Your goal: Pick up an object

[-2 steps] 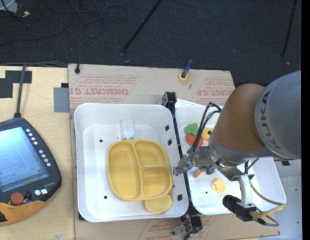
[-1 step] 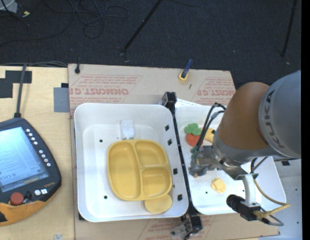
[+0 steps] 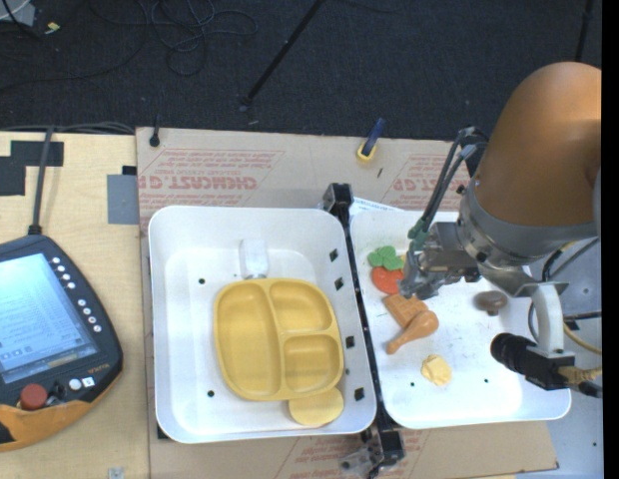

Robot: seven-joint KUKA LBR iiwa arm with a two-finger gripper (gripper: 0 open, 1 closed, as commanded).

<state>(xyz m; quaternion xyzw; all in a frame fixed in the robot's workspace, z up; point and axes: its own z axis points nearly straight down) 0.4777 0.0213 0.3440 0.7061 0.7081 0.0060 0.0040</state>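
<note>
1. The grey arm with its orange band (image 3: 544, 158) reaches in over the right shallow white plastic bin (image 3: 469, 407), covering that bin's far right corner.
2. The left shallow white plastic bin (image 3: 180, 267) touches the right one along their shared edge, on the cardboard-covered surface (image 3: 240, 173).
3. A yellow plastic divided tray with three compartments (image 3: 278, 339) lies in the middle of the left bin, toward its near edge.
4. The claw (image 3: 414, 279) sits low over the right bin's far left part; whether its fingers are apart or together cannot be told.
5. An orange-brown toy drumstick (image 3: 411, 325) lies just below the claw, near the right bin's left edge.
6. A red round toy piece (image 3: 385, 278) and a green leafy toy piece (image 3: 385, 258) lie beside the claw, close to the left edge.
7. A small pale yellow lump (image 3: 436, 370) rests near the right bin's near edge.
8. A small brown lump (image 3: 490, 302) lies toward the right bin's right edge.
</note>
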